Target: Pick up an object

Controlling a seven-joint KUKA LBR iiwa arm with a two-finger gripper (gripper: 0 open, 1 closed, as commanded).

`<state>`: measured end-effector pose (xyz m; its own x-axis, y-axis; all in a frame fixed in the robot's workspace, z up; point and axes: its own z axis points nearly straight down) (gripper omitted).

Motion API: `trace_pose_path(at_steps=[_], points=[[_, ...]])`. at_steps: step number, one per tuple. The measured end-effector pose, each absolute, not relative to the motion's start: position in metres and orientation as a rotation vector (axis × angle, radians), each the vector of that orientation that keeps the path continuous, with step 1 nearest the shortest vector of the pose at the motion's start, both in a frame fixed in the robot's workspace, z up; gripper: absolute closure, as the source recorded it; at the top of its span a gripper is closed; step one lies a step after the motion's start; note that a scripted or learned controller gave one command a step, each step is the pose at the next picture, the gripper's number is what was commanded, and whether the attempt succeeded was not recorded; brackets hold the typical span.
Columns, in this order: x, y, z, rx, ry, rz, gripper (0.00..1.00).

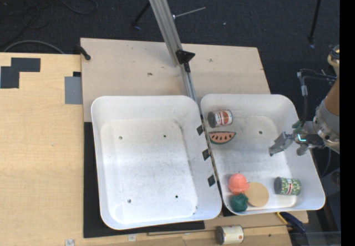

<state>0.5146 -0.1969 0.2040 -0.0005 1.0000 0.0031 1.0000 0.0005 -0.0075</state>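
Right, I'm at the approach step: my two-finger gripper (285,144) hangs over the right white plastic bin (277,101), near its right wall, nothing between its fingers that I can see; spread or closed, I cannot tell. Nearest candidate is the small green-labelled cylindrical can (287,186), lying on its side toward the near edge. Next move calls for a descent centred across its smooth, rollable body.
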Motion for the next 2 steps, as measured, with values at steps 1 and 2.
trace_pose_path(at_steps=[1,2], points=[[0.515,-0.197,0.206,-2.221,-2.218,0.001,0.00],[0.520,-0.192,0.144,-2.216,-2.215,0.006,0.00]])
